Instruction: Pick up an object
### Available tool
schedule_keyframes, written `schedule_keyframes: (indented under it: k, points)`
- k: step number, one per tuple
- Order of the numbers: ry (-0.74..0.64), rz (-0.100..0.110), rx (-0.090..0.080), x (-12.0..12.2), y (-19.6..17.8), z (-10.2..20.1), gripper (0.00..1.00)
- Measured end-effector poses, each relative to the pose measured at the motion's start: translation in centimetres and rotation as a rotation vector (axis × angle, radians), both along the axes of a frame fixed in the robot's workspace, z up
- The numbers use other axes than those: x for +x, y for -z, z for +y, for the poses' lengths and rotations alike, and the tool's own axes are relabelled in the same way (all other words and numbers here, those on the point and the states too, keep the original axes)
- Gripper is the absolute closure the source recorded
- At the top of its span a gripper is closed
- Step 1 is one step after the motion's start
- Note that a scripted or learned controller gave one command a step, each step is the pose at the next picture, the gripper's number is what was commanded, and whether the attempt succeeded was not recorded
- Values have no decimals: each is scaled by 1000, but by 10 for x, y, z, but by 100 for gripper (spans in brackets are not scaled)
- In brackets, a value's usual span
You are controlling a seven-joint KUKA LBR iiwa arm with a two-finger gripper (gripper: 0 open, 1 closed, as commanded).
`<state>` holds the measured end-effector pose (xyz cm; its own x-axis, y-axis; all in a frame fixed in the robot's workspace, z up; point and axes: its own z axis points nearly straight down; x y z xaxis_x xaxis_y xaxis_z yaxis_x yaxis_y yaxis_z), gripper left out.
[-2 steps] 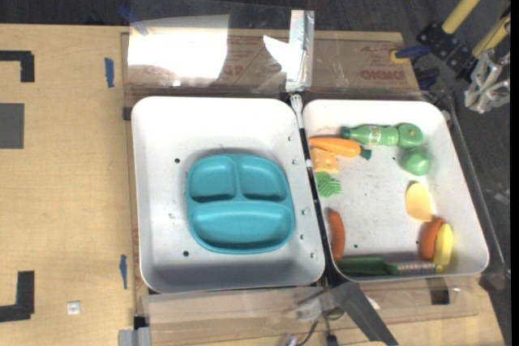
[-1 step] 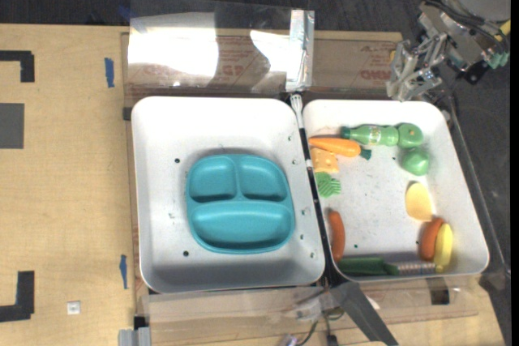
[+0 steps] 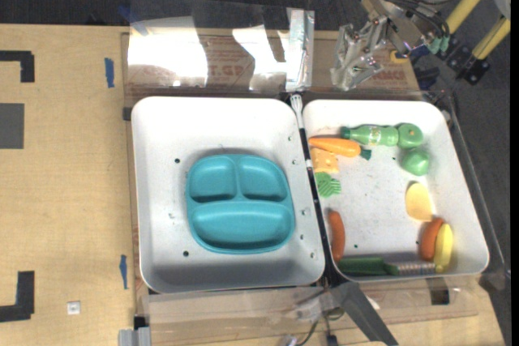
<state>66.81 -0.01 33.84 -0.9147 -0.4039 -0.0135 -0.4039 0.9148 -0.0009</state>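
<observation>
My gripper (image 3: 362, 70) hangs above the bench just beyond the far edge of the right bin (image 3: 381, 211), its metal fingers pointing down, apart and with nothing between them. In that bin lie several toy foods: a green bottle-shaped piece (image 3: 371, 134), an orange carrot (image 3: 334, 147), a green pepper (image 3: 416, 163), a small leafy green piece (image 3: 328, 187), a yellow wedge (image 3: 418, 202), a red-orange sausage shape (image 3: 336, 232), a dark green cucumber (image 3: 362, 264), and a yellow banana (image 3: 445, 246) beside an orange fruit (image 3: 430, 237).
The left bin (image 3: 154, 134) holds a teal divided plate (image 3: 240, 202). A clear plastic sheet (image 3: 211, 44) lies behind the left bin. Cables and yellow hoses (image 3: 470, 0) hang beside the arm at top right. Brown cardboard (image 3: 61, 174) covers the bench on the left.
</observation>
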Motion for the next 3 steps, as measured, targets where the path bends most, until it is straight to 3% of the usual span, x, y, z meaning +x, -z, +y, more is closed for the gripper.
schedule_keyframes:
  k: [1, 2, 3]
  points:
    - [66, 2, 1, -1, -8, 63, 100]
    - [70, 9, 1, -2, 14, 152, 100]
    - [14, 10, -2, -2, 39, 189, 100]
